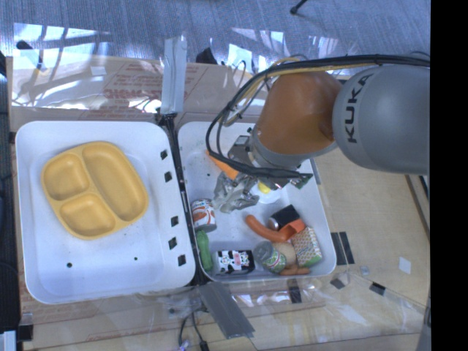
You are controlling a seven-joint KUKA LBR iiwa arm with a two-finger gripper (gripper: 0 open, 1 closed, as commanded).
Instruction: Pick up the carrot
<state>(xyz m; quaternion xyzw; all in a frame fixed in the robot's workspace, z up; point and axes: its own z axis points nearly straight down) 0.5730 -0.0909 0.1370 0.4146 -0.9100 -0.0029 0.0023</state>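
The carrot lies in the right bin, near its upper left. Its long axis runs from upper left to lower right, and its lower end is hidden under the arm's wrist. Just below it hangs the hand; whether it is spread or pressed together is hard to tell. Lower in the same bin lie a small can, a cow-print carton and a red sausage-shaped toy. The left bin holds a yellow divided plate. Both bins rest on a brown, plastic-covered surface, with grey carpet beyond.
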